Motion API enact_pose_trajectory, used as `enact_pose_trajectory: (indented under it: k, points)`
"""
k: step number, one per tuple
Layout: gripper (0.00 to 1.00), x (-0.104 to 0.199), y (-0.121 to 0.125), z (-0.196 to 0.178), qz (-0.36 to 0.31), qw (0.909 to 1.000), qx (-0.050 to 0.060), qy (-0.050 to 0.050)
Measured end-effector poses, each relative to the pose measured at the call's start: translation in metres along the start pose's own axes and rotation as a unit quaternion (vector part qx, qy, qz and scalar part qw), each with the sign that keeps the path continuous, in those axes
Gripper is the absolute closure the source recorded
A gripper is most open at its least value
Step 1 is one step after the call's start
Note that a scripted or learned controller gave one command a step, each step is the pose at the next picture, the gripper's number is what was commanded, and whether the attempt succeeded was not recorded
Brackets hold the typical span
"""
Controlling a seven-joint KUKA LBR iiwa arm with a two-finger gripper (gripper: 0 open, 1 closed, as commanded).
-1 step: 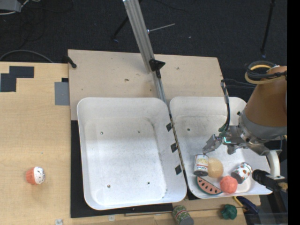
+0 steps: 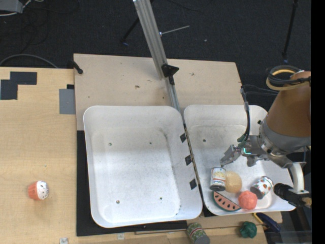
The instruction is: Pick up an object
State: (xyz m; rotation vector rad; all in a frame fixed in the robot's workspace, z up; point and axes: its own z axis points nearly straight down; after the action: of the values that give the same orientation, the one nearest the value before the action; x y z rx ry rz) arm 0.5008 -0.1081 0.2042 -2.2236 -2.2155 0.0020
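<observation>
Over the right bin (image 2: 203,117), the pincer (image 2: 229,155) hangs above a can (image 2: 218,178).

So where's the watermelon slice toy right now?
The watermelon slice lies in the right bin, near its front edge. It sits just below the little can and beside the pink ball.

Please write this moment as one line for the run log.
gripper over right bin, nothing seen held | small can just below it | watermelon slice, red ball near front edge
</observation>
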Motion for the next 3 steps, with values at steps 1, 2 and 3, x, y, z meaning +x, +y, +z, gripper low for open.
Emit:
enact_pose_trajectory:
  k: [1,2,3]
  points:
    - [0.0,-0.001,0.0,0.064,-0.002,1.0,0.004,0.001]
    - [0.0,-0.003,0.005,0.107,-0.001,0.9999,-0.01,-0.004]
    - [1.0,-0.005,0.006,0.097,0.002,0.9999,-0.012,-0.004]
